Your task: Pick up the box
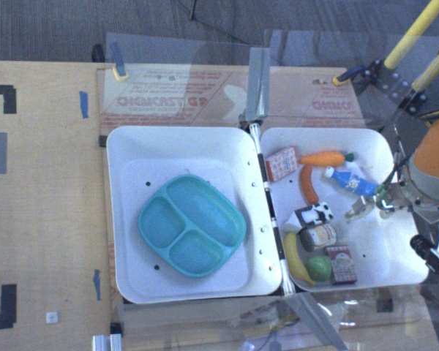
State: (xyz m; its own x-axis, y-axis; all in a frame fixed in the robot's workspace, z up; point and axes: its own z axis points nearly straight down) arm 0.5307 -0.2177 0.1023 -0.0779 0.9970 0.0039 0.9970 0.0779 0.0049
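Camera view: the hand is seen low in the right bin, fingers spread, nothing gripped. The box lies well off to its upper left, beside the carrot; it should be approached squarely so neighbours aren't nudged.

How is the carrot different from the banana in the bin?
The carrot is orange with a green tip, and the banana is yellow. The carrot lies near the top edge of the right bin, pointing across it, while the banana lies along the bin's left wall near the bottom. The carrot looks straight; the banana curves. Both are long, thin play foods lying flat in the same bin.
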